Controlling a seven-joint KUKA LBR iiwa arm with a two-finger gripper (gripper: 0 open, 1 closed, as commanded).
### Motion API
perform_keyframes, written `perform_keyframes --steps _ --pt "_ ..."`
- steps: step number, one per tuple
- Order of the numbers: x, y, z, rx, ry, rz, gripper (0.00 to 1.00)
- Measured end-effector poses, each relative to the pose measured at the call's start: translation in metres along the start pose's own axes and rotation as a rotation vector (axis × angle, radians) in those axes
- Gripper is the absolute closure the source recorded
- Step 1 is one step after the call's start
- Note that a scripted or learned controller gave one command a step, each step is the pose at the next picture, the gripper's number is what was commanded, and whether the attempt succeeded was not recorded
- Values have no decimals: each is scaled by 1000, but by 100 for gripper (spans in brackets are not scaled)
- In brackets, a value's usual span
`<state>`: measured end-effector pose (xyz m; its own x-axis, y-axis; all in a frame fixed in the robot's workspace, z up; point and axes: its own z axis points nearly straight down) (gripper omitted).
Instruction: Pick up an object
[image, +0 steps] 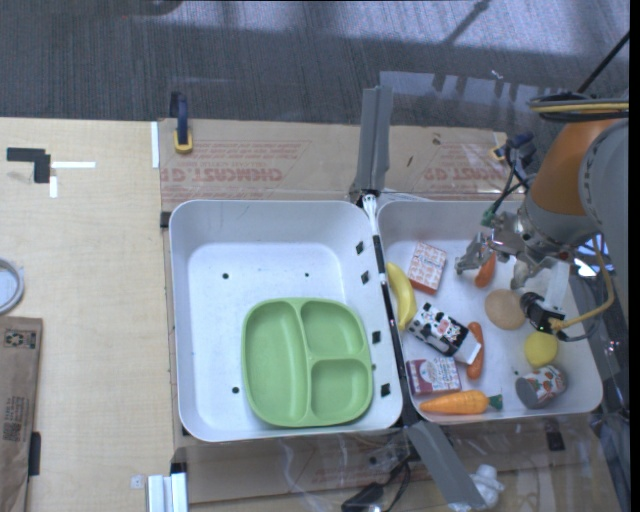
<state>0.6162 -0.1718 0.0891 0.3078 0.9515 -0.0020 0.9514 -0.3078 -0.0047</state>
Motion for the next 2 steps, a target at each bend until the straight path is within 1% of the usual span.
perform_keyframes --steps 1,2 --pt "6 23 -29 -2 -1 -154 0" --pt "-11 35 -1 -2 0 -49 0"
